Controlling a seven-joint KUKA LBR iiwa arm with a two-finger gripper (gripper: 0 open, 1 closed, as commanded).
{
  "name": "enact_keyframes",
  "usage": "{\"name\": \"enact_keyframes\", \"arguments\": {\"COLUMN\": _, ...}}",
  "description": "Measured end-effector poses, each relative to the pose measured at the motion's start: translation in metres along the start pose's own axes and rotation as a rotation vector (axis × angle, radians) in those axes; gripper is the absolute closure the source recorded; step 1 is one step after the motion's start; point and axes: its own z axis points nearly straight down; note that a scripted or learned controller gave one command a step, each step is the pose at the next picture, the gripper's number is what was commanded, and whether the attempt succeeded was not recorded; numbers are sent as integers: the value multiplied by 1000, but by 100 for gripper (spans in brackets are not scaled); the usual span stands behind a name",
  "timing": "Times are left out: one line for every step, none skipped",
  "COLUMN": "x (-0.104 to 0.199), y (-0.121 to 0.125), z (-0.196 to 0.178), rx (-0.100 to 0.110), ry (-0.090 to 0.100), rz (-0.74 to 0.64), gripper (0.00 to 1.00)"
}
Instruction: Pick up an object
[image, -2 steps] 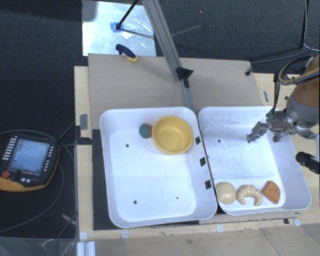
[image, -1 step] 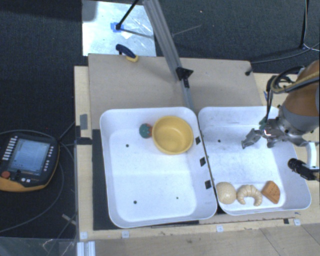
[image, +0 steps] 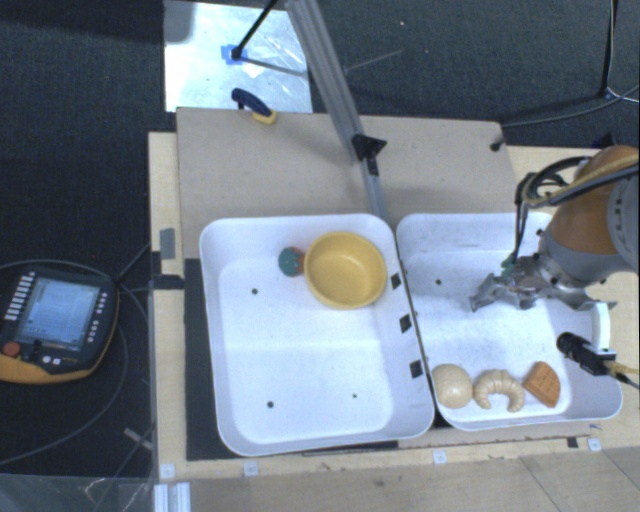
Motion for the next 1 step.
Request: {"name": "enact_keyframes", "arguments": {"x": -1, "y": 2, "z": -13, "rx": -6, "ry": -1, "rz": 0, "gripper": 100}}
